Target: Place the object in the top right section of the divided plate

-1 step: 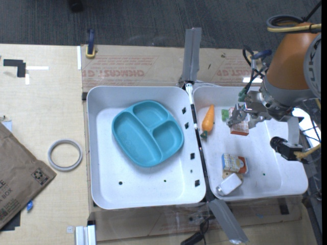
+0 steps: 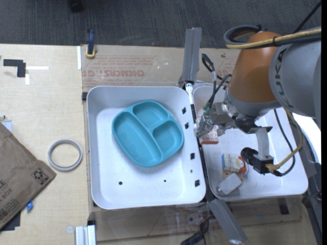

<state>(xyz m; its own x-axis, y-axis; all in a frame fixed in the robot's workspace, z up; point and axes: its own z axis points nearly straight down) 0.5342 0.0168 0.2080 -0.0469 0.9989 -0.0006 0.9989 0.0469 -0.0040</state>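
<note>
Two bins: side by side on the table (image 2: 46,101).
Plate: blue divided plate (image 2: 147,132) in the left bin (image 2: 102,188).
Pincer (image 2: 207,128): grasping a small red-and-white object (image 2: 209,136) over the right bin's (image 2: 286,185) left edge.
Others: packet (image 2: 232,162), grey block (image 2: 230,184) there.

So the table (image 2: 41,101) is a pale wood-look top, with a sheet of brown cardboard (image 2: 138,68) with red printing lying along the far side. Beyond that edge the floor (image 2: 143,9) is dark grey carpet. On the left there's a roll of tape (image 2: 65,154), a brown paper bag (image 2: 18,175) poking in at the corner, and black and white tape marks (image 2: 20,68). A small blue clamp (image 2: 91,42) grips the cardboard's edge. Lighting is even, no harsh shadows.
</note>
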